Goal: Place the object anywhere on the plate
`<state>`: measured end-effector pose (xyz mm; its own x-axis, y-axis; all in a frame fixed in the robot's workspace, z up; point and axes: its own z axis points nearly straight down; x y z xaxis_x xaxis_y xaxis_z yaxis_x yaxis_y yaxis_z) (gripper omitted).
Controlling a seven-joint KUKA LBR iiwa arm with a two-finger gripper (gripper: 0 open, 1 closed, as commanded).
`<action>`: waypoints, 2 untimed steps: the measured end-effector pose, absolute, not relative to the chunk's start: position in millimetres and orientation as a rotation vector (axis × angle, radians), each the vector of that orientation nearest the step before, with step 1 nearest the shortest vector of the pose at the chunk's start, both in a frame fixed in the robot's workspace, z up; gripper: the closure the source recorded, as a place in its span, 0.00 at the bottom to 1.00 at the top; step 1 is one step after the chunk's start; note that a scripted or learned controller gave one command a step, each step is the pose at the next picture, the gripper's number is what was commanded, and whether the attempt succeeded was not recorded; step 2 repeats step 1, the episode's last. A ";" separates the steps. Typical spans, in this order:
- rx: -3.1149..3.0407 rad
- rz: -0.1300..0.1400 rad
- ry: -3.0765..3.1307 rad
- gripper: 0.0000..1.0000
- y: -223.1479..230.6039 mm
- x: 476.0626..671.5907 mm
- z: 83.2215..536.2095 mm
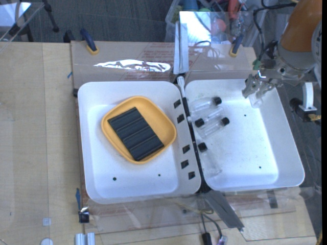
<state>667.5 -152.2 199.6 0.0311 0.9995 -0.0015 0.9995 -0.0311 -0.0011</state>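
Observation:
A yellow square plate (112, 120) lies in the left bin (94, 182), turned at an angle. A black ribbed rectangular block (136, 133) rests flat on the plate, covering most of its middle. My gripper (255, 92) hangs over the far right part of the right bin (271, 152), well away from the plate and the block. Nothing is visibly held at its tip. The grey arm with its orange band (306, 19) rises behind it at the top right.
Several clear vials with black caps (210, 104) (217, 122) lie in the left half of the right bin, close to the divider (185, 131) between the bins. A clear upright panel (209, 40) stands behind the bins.

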 end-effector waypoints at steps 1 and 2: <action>2.255 -0.002 2.186 0.00 -152.1 667.6 199.9; 2.255 -0.002 2.186 0.00 -152.1 667.6 199.9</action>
